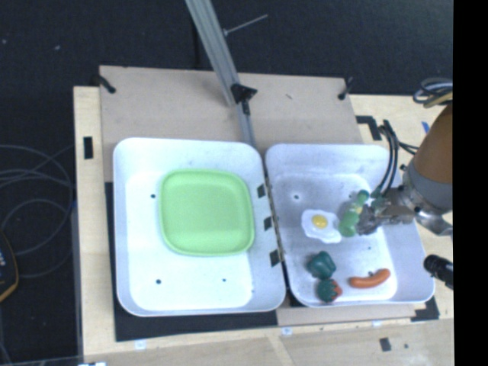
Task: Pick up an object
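My gripper (367, 218) is low in the right bin (335, 162), near its right side, on the end of the grey arm with the orange band. A small green object (349, 221) lies right against the gripper's left side, touching or nearly touching it. Just left of that lies a toy fried egg (320, 224). Nearer the front of the bin are a green pepper (322, 264), a smaller green and red piece (329, 289) and an orange-red sausage (369, 280).
The left bin (137, 227) holds a light green square plate (207, 211). A grey pole (217, 44) slants from the top down to the gap between the bins. Black cables (390, 155) hang by the arm at the right.
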Robot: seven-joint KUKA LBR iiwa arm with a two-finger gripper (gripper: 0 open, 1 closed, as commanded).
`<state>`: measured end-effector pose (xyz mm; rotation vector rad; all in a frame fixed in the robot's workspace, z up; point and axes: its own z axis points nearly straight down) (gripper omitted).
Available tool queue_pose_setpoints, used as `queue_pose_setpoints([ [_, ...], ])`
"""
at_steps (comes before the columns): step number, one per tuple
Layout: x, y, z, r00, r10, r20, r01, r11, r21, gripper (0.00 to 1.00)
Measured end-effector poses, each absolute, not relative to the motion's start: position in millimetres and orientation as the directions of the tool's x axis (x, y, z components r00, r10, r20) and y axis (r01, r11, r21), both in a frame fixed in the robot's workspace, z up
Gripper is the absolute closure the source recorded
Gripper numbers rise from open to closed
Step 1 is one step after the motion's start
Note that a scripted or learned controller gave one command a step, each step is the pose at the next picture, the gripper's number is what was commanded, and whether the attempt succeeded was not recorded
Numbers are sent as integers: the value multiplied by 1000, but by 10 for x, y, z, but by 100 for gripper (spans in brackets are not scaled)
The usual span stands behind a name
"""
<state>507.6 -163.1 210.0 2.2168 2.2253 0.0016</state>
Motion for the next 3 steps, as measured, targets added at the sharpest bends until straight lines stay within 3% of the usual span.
queue_pose_setpoints([
  [1, 5225, -1134, 2144, -5, 1000, 1, 1000, 5, 1, 100],
  [3, 5283, 7, 2338, -5, 1000, 1, 1000, 5, 1, 100],
])
